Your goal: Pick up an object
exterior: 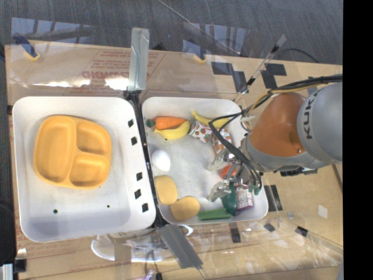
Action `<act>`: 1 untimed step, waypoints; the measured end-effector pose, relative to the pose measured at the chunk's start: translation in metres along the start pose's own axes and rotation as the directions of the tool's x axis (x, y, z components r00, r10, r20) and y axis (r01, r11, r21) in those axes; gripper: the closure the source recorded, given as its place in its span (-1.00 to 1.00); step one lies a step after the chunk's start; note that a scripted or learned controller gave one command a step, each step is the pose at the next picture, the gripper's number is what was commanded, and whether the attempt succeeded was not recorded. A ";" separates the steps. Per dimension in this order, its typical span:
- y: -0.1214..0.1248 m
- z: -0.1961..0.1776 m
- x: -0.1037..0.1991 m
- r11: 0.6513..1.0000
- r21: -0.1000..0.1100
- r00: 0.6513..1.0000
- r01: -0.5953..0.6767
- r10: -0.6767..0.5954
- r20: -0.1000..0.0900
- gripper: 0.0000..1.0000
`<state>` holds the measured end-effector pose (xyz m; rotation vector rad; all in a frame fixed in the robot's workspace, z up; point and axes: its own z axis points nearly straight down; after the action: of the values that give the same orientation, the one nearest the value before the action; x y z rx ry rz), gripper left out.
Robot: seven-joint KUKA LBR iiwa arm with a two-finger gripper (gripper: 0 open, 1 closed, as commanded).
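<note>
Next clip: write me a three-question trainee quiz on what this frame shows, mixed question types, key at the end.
1. True or false: the yellow divided tray lies in the left bin.
2. Which object lies next to the carrot in the right bin? A) banana B) spoon C) cup
3. Fill in: the white egg sits near the right bin's ____ wall.

Key: 1 true; 2 A; 3 left. The gripper hovers over the clutter in the right bin's lower right part.
</note>
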<state>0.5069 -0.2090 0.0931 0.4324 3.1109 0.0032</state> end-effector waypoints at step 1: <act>-0.006 0.000 0.027 0.994 0.000 0.994 -0.105 0.105 0.001 -1.00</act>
<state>0.4796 -0.2079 0.0928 0.5956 3.0827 0.0024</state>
